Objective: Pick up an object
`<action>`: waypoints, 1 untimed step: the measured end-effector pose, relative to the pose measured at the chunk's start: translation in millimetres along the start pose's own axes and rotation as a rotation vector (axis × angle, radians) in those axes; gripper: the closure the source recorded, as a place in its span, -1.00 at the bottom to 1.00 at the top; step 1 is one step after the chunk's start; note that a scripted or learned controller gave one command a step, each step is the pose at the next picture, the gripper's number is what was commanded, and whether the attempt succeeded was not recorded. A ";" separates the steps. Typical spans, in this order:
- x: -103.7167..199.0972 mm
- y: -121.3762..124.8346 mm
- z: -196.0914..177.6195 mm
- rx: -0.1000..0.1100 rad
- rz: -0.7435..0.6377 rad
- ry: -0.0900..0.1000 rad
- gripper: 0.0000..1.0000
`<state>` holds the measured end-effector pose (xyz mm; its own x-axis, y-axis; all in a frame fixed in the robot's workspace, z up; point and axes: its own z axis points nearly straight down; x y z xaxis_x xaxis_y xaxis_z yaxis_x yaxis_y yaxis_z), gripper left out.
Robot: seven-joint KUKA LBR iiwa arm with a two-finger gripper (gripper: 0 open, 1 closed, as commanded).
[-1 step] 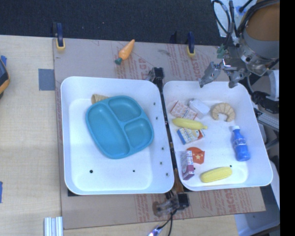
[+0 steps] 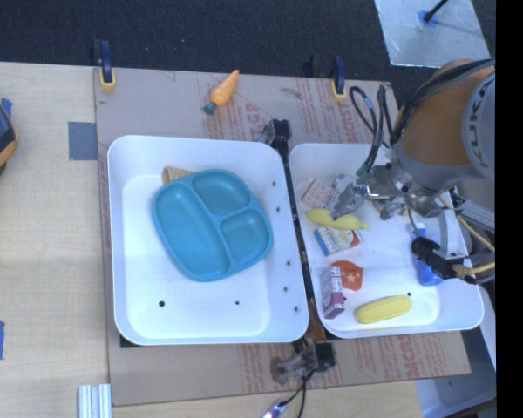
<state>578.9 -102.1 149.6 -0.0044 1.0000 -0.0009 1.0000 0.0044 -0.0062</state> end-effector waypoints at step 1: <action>3.8 -29.9 37.5 -0.002 0.000 0.000 -1.00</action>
<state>548.7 -98.4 112.2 -0.0049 1.0000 -0.0009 1.0000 0.0049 -0.0046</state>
